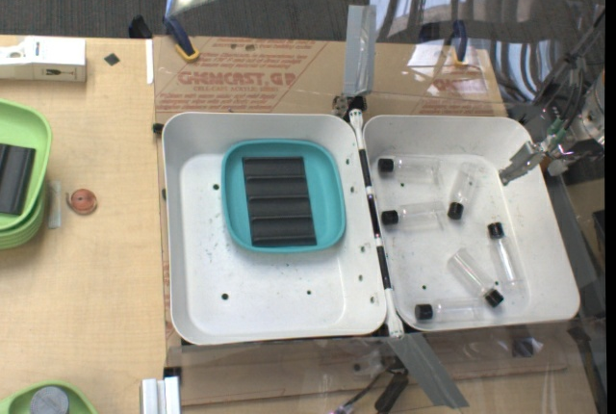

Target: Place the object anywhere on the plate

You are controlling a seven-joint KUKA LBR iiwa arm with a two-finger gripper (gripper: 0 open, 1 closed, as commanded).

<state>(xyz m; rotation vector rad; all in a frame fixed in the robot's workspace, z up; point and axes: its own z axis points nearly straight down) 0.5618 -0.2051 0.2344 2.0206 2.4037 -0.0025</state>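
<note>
Camera view is showing my gripper [515, 165] hanging at the right bin's [563, 248] upper right rim, and I cannot tell how it is set. Clear vials with black caps are lying scattered in that bin; one vial [479, 279] is resting near the lower right corner. The teal plate [332, 200], carrying a dark ribbed insert [279, 201], is sitting in the left bin [192, 287].

teal plate [332, 200], white bins [192, 239], black-capped clear vials [476, 275]
</note>
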